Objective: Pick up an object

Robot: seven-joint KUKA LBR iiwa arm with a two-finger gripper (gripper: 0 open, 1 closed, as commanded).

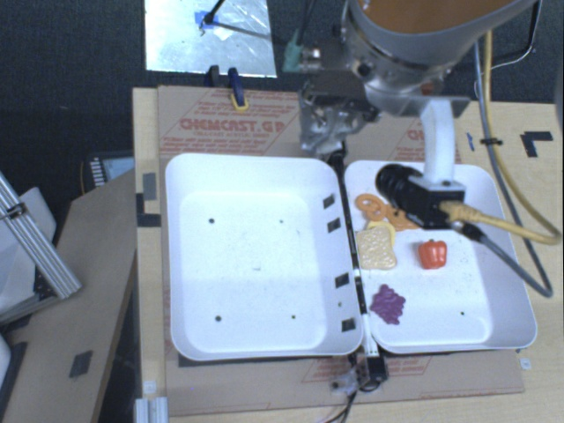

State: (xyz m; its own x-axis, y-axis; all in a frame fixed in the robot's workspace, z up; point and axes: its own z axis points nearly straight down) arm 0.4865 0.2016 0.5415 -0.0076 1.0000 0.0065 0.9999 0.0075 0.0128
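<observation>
The right bin [493, 324] holds several small toys. An orange pretzel shape [374, 207] lies near its back left corner. Just in front of that is a beige slice of toast [379, 248]. A red pepper [432, 254] sits to the right of the toast, and a purple grape bunch [388, 303] lies nearer the front. My gripper [328, 141] hangs over the back end of the divide between the two bins, above and behind the pretzel. It is high up, touches none of the toys, and nothing shows in it.
The left bin [189, 263] is white with a few dark specks. A black cylinder [414, 196] on a white post, trailing a yellow cable, juts over the back of the right bin. Black clips [342, 280] line the divide. Cardboard lies under both bins.
</observation>
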